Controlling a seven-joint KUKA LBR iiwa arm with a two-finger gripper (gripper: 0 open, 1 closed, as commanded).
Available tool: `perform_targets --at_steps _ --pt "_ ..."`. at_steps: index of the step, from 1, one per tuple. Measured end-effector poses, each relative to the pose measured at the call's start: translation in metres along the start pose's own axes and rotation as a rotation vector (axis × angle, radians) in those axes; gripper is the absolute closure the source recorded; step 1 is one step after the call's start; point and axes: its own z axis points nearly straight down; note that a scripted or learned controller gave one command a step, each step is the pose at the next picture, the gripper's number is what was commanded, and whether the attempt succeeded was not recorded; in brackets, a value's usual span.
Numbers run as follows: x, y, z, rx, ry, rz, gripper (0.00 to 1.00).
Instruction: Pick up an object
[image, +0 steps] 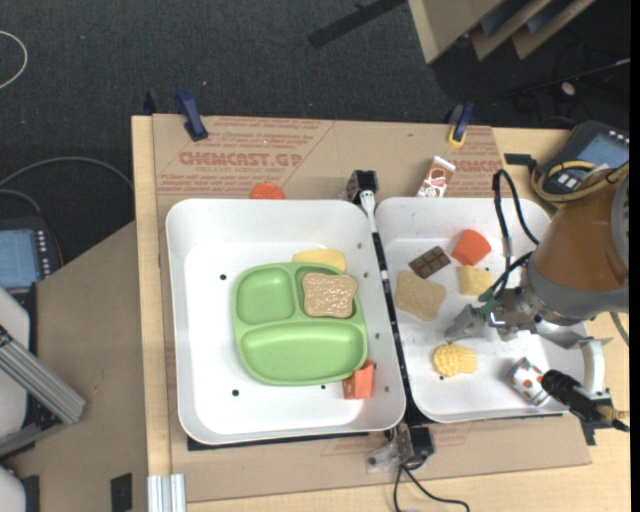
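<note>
Corn toy (455, 360) (yellow) lies just below fingers (466, 325).

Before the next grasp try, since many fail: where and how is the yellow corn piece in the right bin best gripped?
Probably across the short middle of the corn piece, coming straight down from above. It lies flat on the right bin floor, long axis roughly left-right, with bare floor on both long sides, so the gripper has room to straddle it.

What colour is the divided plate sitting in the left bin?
Light green. The divided plate shows clearly in the overhead camera view, inside the left white bin.
</note>
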Motion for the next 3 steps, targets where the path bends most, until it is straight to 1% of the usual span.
perform_targets --at_steps 1,2,3 --pt "-0.071 0.101 0.032 -0.017 -0.010 0.000 0.00" --pt "0.006 0.154 0.020 -0.013 -0.006 -0.003 0.00" --pt "0.003 0.152 0.010 -0.012 -0.008 0.000 1.00"
